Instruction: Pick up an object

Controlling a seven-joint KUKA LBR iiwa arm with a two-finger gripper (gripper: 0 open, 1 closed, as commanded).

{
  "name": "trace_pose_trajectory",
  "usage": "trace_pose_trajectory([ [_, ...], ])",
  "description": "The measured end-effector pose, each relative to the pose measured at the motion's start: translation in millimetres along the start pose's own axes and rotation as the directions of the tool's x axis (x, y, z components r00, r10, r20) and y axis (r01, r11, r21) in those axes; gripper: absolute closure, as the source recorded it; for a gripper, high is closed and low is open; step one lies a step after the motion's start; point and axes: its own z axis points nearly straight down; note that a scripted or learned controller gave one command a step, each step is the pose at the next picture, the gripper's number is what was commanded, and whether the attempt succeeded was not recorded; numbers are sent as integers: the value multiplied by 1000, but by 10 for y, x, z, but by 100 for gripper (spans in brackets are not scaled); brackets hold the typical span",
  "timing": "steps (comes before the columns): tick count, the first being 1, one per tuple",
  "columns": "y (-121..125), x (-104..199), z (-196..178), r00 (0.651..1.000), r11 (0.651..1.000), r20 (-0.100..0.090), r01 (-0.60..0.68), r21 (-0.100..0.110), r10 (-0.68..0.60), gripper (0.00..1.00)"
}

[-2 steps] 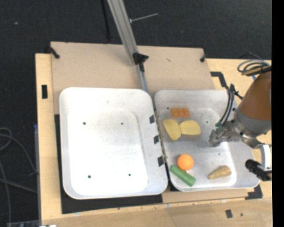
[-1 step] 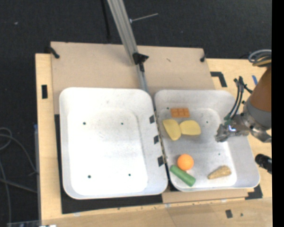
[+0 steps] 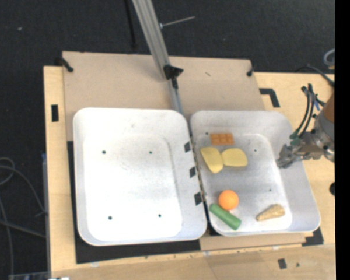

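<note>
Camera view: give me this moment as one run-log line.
tool: over right white bin's right rim, holding nothing seen | in bin: round orange ball, green cylinder, two yellow pieces | pick: not done

A: Where is room in the right bin (image 3: 297, 203)?

B: In the middle, between the yellow pieces (image 3: 223, 158) and the orange ball (image 3: 228, 200).

A: And the obstacles?

B: The green stick (image 3: 224, 217) touches the ball, the wedge (image 3: 270, 213) lies near the front wall, and the gripper (image 3: 286, 155) hangs at the right rim.
</note>
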Motion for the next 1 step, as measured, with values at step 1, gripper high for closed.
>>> trace_pose_trajectory([
  [1, 17, -17, -253, 1000, 1000, -1, 9, 2, -9, 100],
])
